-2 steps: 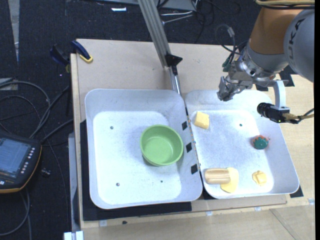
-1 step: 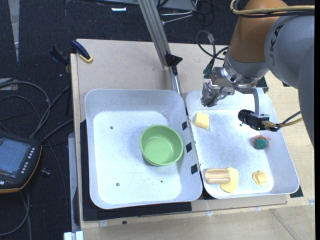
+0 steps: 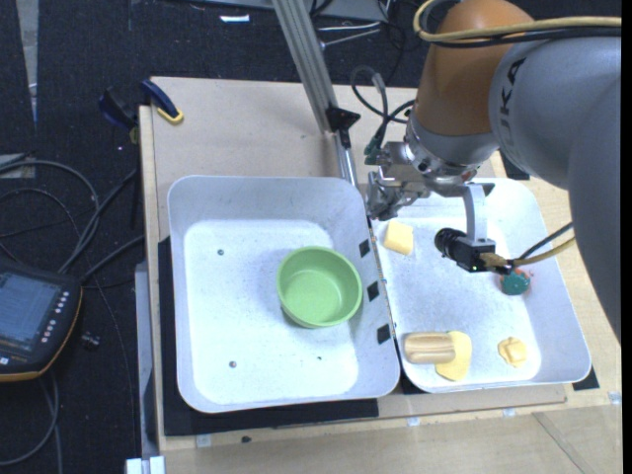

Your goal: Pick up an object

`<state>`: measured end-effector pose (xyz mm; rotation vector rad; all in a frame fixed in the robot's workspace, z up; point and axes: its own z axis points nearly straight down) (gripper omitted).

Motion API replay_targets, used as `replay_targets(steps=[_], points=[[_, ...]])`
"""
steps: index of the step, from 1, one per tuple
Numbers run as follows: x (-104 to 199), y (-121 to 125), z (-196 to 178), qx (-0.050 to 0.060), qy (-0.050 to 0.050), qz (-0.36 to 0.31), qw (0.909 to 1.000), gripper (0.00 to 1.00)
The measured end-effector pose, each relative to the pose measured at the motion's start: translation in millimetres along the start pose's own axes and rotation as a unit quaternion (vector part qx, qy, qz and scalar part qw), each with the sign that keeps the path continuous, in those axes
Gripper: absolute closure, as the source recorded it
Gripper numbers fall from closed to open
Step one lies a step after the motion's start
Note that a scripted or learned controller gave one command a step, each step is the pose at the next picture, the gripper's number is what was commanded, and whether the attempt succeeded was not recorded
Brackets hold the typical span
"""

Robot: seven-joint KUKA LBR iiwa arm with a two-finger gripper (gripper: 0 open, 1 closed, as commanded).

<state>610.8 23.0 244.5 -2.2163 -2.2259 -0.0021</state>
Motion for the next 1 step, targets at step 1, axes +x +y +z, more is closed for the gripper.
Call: replay_targets(steps=[1], points=[[57.2, -9.4, -6.1, 0.0, 0.0, -0.001, 1.0, 1.0]])
